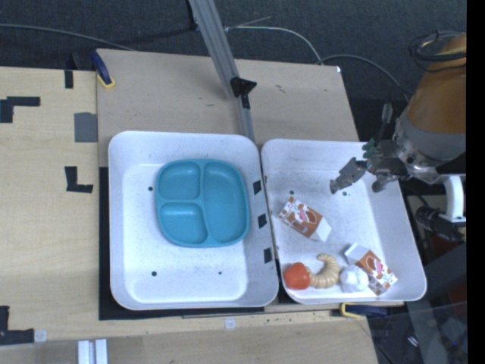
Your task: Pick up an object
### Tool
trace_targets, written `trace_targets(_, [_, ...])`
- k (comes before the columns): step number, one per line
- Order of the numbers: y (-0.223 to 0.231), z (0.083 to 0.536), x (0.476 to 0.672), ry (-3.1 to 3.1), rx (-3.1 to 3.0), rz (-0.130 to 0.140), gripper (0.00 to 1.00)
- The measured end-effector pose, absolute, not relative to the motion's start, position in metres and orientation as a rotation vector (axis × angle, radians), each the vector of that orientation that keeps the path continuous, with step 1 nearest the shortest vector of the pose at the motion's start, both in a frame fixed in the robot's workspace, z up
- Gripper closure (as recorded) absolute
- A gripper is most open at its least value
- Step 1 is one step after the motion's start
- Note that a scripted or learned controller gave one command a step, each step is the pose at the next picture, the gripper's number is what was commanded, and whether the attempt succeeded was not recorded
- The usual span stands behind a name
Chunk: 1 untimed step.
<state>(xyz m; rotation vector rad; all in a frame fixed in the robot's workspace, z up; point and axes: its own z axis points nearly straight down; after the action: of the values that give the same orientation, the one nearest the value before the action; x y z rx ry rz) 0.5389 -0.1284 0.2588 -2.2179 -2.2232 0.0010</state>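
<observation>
The grey arm with its orange band is reaching in from the right, and its two-finger gripper (pixel 362 179) is hanging over the upper right part of the right-hand white bin (pixel 303 156), with the two dark fingers spread apart and nothing between them, so the tool is released and carrying no load. Below and to the left of the gripper, well apart from it, a small carton (pixel 303 219) with a red-brown and white print is lying tilted on the bin floor near the middle. Along the bin's near edge a red tomato-like toy (pixel 297 276) is sitting at the left, touching a tan croissant-shaped toy (pixel 327 271) that is curving up beside it. Just to the right of the croissant, a small white object (pixel 352 280) is resting against a second printed carton (pixel 373 269), which is lying slantwise in the near right corner. The left-hand white bin (pixel 129 226) is holding a teal divided plate (pixel 203 203) with three compartments, lying flat in its upper middle. A grey metal bar (pixel 216 40) is slanting down from the top of the view toward the gap between the two bins, above the tan bench (pixel 167 97)
</observation>
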Motion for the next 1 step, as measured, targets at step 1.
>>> trace_targets(1, [-0.1284,0.2588,0.5388,-2.223,-2.218,0.001,0.0])
